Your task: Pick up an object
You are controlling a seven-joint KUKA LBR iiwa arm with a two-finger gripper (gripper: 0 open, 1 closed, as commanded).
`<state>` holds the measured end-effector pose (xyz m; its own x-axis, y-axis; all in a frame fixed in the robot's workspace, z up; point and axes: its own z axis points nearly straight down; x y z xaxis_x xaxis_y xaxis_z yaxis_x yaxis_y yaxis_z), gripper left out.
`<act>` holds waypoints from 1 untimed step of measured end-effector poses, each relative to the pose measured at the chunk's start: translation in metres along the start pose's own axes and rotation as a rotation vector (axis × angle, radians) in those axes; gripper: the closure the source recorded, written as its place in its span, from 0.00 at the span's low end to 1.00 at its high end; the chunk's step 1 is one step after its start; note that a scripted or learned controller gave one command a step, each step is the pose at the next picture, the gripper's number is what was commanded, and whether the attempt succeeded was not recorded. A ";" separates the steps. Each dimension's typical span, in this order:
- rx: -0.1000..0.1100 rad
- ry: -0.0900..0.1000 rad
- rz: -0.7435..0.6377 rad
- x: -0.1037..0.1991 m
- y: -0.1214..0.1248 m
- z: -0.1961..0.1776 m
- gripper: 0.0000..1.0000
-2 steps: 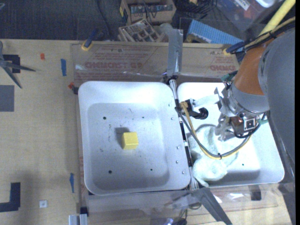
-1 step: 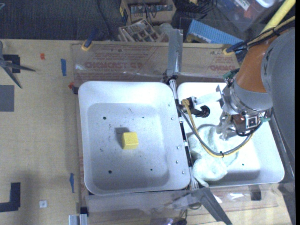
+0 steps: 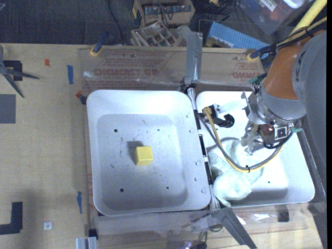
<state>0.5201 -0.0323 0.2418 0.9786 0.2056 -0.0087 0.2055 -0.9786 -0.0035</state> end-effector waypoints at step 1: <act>0.000 0.004 0.011 -0.025 -0.014 0.012 1.00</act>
